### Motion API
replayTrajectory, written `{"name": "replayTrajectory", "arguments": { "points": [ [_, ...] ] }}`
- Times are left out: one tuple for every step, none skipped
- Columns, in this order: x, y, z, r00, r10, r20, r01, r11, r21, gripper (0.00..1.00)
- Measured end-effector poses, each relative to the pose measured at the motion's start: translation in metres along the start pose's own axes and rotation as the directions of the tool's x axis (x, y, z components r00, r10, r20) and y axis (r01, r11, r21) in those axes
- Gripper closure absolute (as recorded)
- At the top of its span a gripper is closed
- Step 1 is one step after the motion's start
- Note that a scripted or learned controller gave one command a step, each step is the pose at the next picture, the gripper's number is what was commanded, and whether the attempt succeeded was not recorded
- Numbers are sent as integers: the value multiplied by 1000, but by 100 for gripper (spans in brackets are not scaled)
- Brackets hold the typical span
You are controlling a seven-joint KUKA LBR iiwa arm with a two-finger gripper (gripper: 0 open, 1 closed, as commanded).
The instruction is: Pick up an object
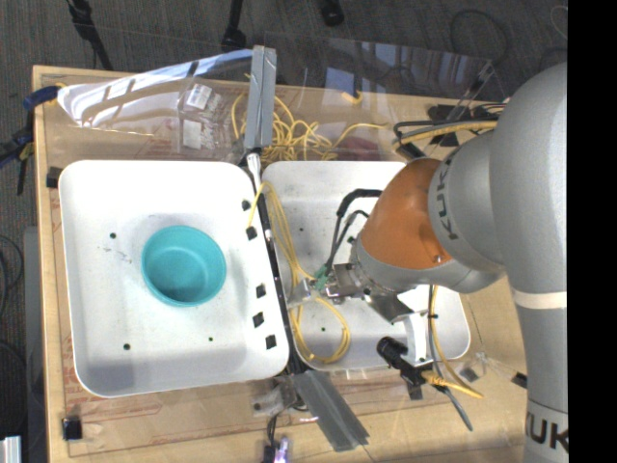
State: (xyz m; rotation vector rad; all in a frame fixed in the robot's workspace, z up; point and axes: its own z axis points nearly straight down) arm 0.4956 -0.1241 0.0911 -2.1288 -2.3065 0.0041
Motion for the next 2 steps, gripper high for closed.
{"name": "replayTrajectory", "arguments": {
  "points": [
    [1,1,-10,1000,-7,-1,7,1000,1,100],
    [38,72,-101,979,204,-1,-204,979,-1,100]
  ]
}}
